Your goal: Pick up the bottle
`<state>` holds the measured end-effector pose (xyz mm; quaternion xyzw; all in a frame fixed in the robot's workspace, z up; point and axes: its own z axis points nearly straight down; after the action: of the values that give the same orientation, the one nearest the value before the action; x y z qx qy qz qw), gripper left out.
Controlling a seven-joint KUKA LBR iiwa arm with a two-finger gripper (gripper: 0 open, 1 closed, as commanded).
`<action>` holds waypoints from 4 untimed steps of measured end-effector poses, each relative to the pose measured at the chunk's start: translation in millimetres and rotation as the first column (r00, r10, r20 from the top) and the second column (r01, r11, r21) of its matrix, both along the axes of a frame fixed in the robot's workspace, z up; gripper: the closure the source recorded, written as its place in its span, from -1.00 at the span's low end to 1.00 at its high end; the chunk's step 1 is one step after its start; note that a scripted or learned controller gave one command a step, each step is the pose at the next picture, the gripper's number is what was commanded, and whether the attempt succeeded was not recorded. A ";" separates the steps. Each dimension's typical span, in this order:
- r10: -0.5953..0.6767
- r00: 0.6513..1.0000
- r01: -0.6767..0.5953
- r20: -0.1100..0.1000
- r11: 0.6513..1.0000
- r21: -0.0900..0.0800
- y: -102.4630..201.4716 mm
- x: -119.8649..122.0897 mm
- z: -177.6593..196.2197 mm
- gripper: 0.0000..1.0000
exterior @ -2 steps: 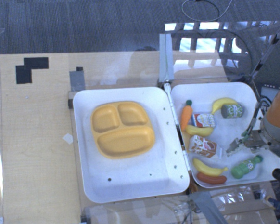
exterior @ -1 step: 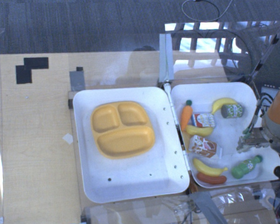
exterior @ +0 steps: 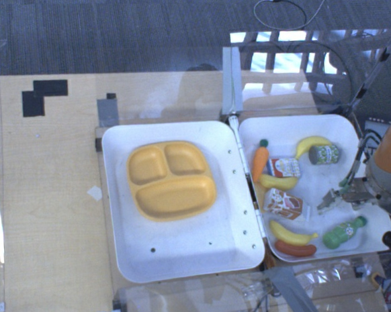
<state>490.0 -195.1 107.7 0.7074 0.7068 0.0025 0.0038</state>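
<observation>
The green bottle (exterior: 342, 233) lies on its side near the right bin's (exterior: 347, 125) front corner. The gripper (exterior: 335, 199) hovers just above it, fingers spread, empty. Likely light, smooth plastic (apt to roll); grasp across its middle.

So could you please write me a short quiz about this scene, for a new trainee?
1. True or false: the yellow divided plate lies in the same bin as the green bottle.
2. Which thing lies nearest the green bottle: A) the carrot, B) the red sausage, C) the green can?
3. Fill in: the claw is over the ____ bin, as the camera sees it.

Key: 1. False, the plate is in the left bin and the bottle in the right one. 2. B. 3. right.
</observation>
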 end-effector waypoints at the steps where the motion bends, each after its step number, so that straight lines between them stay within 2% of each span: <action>1: -0.168 0.986 0.168 -0.001 0.986 0.003 6.2 -0.6 -18.8 -1.00; 2: -0.165 0.986 0.165 0.009 0.986 0.003 6.9 2.9 -6.6 1.00; 3: -0.165 0.986 0.165 0.009 0.986 0.003 6.9 2.9 -6.6 -1.00; 4: 0.121 0.993 -0.121 -0.002 0.993 -0.001 -4.2 61.8 16.1 -1.00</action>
<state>551.9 -199.3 123.8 0.6634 0.7483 0.0018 0.0033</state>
